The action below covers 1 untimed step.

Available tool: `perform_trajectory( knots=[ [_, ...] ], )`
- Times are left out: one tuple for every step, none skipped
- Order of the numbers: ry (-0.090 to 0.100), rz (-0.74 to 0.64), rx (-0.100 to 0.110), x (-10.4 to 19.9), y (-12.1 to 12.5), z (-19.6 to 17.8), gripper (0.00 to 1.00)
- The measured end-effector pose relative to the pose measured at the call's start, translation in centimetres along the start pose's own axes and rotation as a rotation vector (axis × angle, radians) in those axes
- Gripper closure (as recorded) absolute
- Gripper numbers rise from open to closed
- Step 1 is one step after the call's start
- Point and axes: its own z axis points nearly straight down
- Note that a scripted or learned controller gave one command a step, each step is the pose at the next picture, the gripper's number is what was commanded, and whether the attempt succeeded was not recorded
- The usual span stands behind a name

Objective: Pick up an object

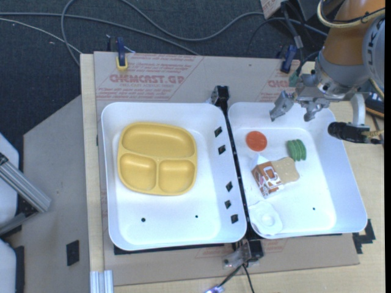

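The gripper hangs over the far edge of the right bin, its two grey fingers spread apart with nothing between them. Below it in that bin, apart from the fingertips, lie the objects on offer: an orange-red disc nearest the gripper, a small green ridged piece just to the disc's right, and a tan block touching a brown-and-white patterned box towards the middle of the bin. A white, round-lobed item sits in the near left corner, hard to tell from the bin floor. None of these pieces lies on another, and nothing covers them from above. The left bin holds a yellow three-compartment tray. A black divider with clips runs between the two bins. A blue clamp grips the board's far edge
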Motion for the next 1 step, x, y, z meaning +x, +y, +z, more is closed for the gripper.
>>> perform_trajectory(
  knots=[
    [-0.002, -0.003, -0.015, 0.02, 0.28, -0.89, 0.00]
  ],
)
